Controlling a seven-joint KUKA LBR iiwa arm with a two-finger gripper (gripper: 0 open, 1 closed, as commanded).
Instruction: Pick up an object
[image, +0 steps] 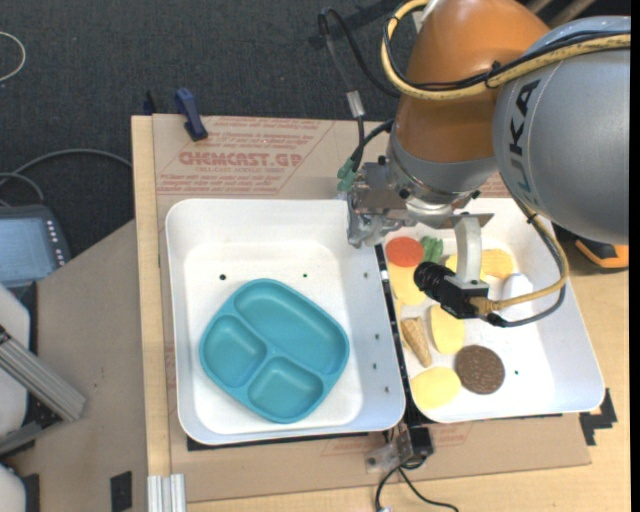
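Food pieces, the pick targets, all sit in the right bin (575, 350), bunched in its left half against the divider. From far to near I see a red disc (404, 250), a green piece (432, 245), a yellow slice (497, 264), a white piece (517, 288), a bread stick (417, 343), a cookie (481, 369) and a yellow disc (436, 386).

Writing: the brown board (240, 150) behind the bins has red print reading "CHEMCAST G.P", and the smaller lines under it are too fine to read. The grey arm casing (570, 130) carries dark letters that are cut off, so I can't read them whole.

The gripper (368, 228) hangs over the divider at the far end of the bins, just beside the red disc. I can't tell whether it is released or clenched, and I see nothing held in it. The wrist covers the far left corner of the right bin and overhangs the red disc and green piece.

The left bin (190, 240) holds a teal plate (275, 348) toward its near side. A blue clamp (190, 112) sits on the board's far edge.

Open room: the cookie and yellow disc lie clear of the arm near the front rim, and the right bin's floor is bare along its right side.
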